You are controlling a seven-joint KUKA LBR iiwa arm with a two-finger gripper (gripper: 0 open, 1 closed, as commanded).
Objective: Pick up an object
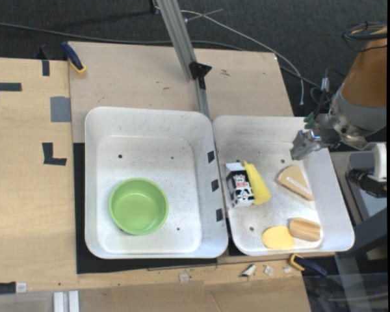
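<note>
In the right-hand bin (325, 239) we see five small things. A tan wedge (295, 181) lies nearest the gripper, toward the bin's right side. Left of it, a yellow banana-shaped piece (256, 182) rests against a small black-and-white carton (240, 186); the carton's print is too small for us to read. Near the front edge, a flat yellow disc (277, 238) touches a tan bread-like roll (305, 229).

The gripper (301, 145) hangs over the bin's upper right corner, just above the wedge, with nothing between its fingers that we can see. We cannot tell whether the fingers are spread or pressed together. The grey arm (364, 83) with its orange band enters from the right.

The bin's upper left area lies bare. The left-hand bin (97, 129) holds a green bowl (138, 205) at its front left, with open white floor around it. A metal pole (179, 34) crosses above the seam between the bins.
</note>
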